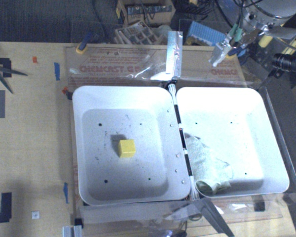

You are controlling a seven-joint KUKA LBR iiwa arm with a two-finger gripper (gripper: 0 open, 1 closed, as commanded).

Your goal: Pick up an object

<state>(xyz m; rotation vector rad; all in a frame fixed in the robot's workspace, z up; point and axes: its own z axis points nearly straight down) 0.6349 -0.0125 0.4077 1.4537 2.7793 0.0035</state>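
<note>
A small yellow block [127, 148] sits on the floor of the left bin [89, 102], a little left of the frame's centre, square-looking and lying flat, with bare white floor on every side of it. In the right bin [266, 112] a crumpled white cloth [207, 159] trails down toward the lower left corner of that bin, ending in a rolled end [212, 185] against the front wall.

The arm's jaws [222, 51] hang at the upper right of the frame, beyond the back edge of the right bin and above the clear plastic sheet on the worktop [29, 132]. They look empty, but from here I cannot tell whether they are spread or closed; the tip is too small and bright to read.

So nothing is picked yet. From the jaws, the block lies down and to the left across the divider between the bins, well apart from them. The cloth is the nearer thing, almost straight down the frame. The block has no clear long axis, so I judge either grip direction would serve; the cloth's roll runs roughly left to right.
</note>
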